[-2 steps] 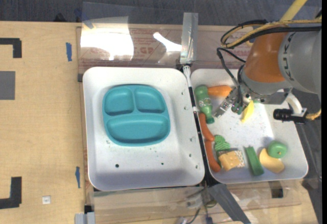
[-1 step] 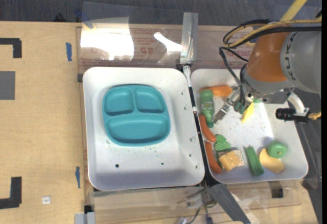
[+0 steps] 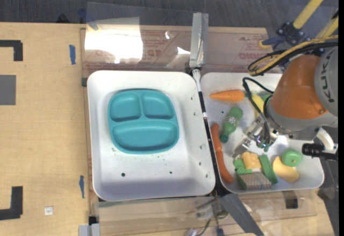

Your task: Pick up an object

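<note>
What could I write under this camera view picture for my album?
Robot hand reaching into a bin of toy food beside a teal tray.

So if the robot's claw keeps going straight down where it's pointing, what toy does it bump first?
Probably the yellow toy in the right bin. The gripper points down and left at the pile, with that piece nearest its tip, though depth is hard to judge from above.

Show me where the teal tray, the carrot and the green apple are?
teal tray (image 3: 143, 122): camera view, middle of its large compartment.
carrot (image 3: 228, 96): camera view, middle of its orange body.
green apple (image 3: 292, 157): camera view, its rounded top.
</note>
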Tool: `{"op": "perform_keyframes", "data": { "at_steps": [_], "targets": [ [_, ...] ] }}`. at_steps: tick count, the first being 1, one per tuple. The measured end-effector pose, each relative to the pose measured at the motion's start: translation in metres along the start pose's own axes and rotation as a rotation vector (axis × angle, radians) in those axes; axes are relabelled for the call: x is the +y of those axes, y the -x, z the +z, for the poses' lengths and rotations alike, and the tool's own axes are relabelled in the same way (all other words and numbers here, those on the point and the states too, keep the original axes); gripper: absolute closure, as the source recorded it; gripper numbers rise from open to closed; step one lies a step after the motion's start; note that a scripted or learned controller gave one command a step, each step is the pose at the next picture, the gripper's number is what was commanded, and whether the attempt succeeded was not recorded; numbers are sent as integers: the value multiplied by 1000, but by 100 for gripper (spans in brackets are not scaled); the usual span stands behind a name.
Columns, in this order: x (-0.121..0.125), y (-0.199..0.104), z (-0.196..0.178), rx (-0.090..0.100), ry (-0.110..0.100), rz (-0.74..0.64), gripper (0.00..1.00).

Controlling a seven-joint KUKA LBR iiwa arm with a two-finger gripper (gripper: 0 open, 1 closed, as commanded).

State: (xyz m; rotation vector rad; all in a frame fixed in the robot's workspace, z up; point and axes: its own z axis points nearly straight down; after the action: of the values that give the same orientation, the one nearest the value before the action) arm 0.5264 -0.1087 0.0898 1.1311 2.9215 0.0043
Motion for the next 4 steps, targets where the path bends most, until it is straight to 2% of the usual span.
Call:
{"op": "perform_keyframes", "data": {
  "at_steps": [1, 2, 3, 4],
  "targets": [
    [55, 62, 1, 2, -2, -168, 0],
    [48, 37, 1, -1, -1, -165, 0],
    [67, 52, 1, -1, -1, -97, 0],
    [14, 90, -29, -2, -2, -229, 0]
  ]
}}
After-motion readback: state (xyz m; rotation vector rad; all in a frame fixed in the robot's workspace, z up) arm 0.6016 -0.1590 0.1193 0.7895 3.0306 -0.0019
